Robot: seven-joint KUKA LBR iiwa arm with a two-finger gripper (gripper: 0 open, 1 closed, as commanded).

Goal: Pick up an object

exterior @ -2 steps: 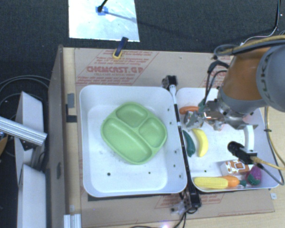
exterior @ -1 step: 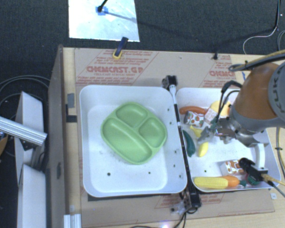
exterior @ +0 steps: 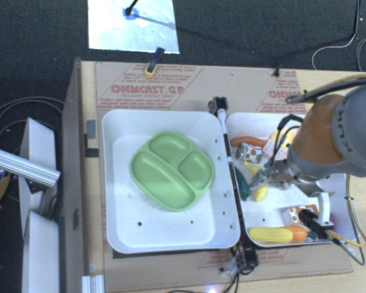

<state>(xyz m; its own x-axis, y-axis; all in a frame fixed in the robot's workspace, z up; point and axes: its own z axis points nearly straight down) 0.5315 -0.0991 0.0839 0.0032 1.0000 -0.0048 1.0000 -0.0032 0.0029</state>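
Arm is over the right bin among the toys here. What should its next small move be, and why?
Probably a short straight descent. The gripper hangs low at the left side of the right bin, right by a small yellow piece and a green one; nothing is seen held yet. The green plate lies in the other bin.

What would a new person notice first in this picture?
First the green divided plate, lying alone in the middle of the left bin. Next the grey and orange arm, reaching from the right over the right bin, where small toy foods lie, with a yellow corn cob at the near edge.
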